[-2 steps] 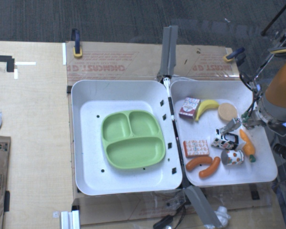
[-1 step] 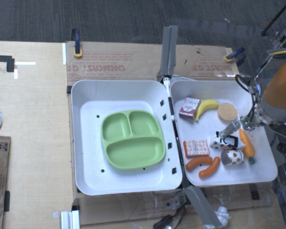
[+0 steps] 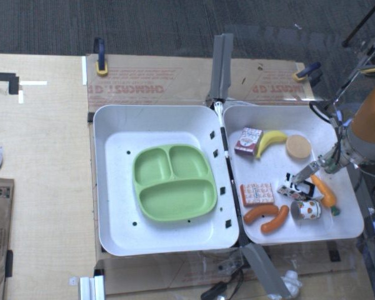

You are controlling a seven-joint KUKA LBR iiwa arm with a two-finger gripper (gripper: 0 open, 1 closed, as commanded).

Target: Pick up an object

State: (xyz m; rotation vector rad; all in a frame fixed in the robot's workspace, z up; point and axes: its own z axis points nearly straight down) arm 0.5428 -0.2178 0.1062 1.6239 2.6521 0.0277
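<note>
In the right bin (image 3: 337,230), my gripper (image 3: 298,186) is low over the floor, right of centre. It reaches in from the right and sits just left of an orange carrot (image 3: 325,191) and just above a small white and orange can (image 3: 307,210). I see nothing clearly held. A small patterned box (image 3: 257,194) lies to its left, with two red sausages (image 3: 260,214) (image 3: 275,221) below it. Further back are a yellow banana (image 3: 270,142), a red and white carton (image 3: 248,140) and a round tan biscuit (image 3: 298,147).
The left bin (image 3: 112,167) holds a green divided plate (image 3: 175,182). A grey divider (image 3: 222,67) rises between the bins at the back. Clamps (image 3: 100,64) (image 3: 306,74) pin the cardboard behind. The arm's orange band (image 3: 369,117) is at the right edge.
</note>
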